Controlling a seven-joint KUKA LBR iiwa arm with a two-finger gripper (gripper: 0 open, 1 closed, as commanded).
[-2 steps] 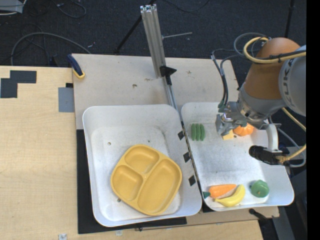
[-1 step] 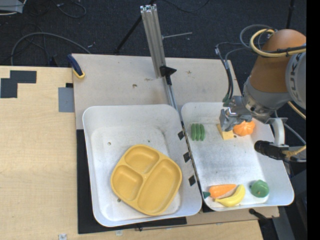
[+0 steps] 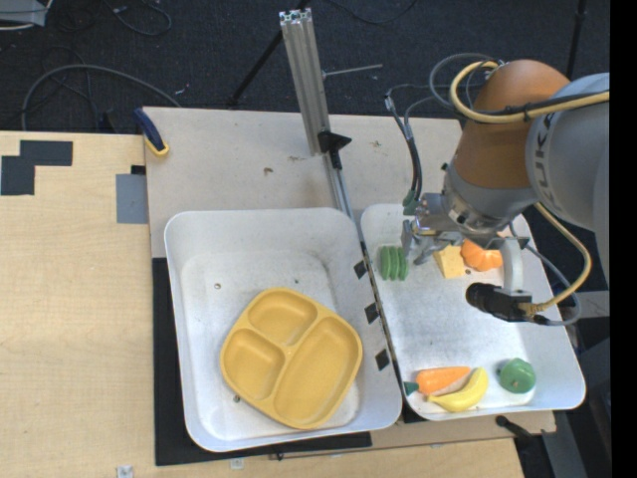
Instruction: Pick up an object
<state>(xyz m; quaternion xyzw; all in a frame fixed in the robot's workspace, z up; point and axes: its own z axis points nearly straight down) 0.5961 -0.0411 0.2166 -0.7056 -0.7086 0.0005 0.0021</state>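
My gripper (image 3: 422,239) hangs over the far left part of the right bin (image 3: 438,317), under the orange-banded wrist. Just left of it lies a green ridged piece (image 3: 393,263). A pale yellow wedge (image 3: 451,263) and an orange piece (image 3: 483,257) lie just to its right, partly under the arm. At the bin's near edge lie a carrot (image 3: 441,377), a banana (image 3: 465,392) and a round green fruit (image 3: 516,374). I see nothing held in the gripper.
The left bin (image 3: 199,257) holds a yellow divided plate (image 3: 291,355). A metal post (image 3: 307,78) rises behind the bins. A black fitting (image 3: 496,301) on the arm's cable hangs over the right bin's middle right.
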